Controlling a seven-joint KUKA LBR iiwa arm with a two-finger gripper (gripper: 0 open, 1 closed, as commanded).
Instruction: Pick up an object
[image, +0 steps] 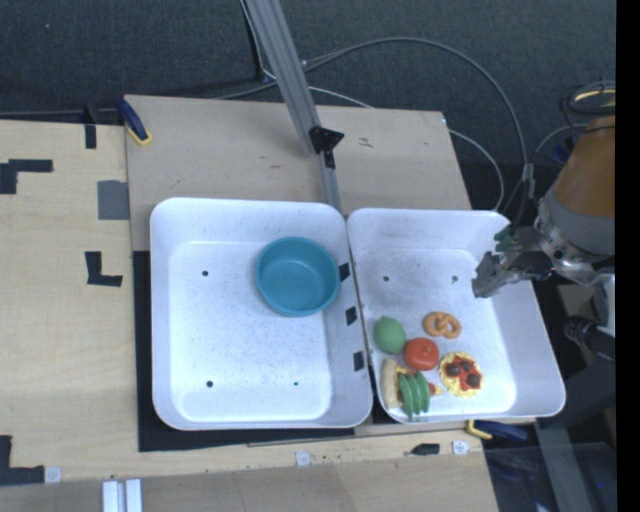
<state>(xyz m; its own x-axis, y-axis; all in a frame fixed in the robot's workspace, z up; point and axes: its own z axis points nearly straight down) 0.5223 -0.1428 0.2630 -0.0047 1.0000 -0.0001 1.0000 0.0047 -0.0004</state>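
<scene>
Gripper (490, 276) hangs over the right bin's (530, 395) far edge; I can't tell its state, but nothing seems held. The toy food, tomato (421, 352) included, lies untouched near the front. Picking's all ahead.

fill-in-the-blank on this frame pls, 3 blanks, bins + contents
1. The blue bowl sits in the ____ bin.
2. The pretzel, red tomato and green items lie in the ____ bin.
3. The gripper hangs over the right bin's ____ rim.

Missing words: left; right; right
</scene>
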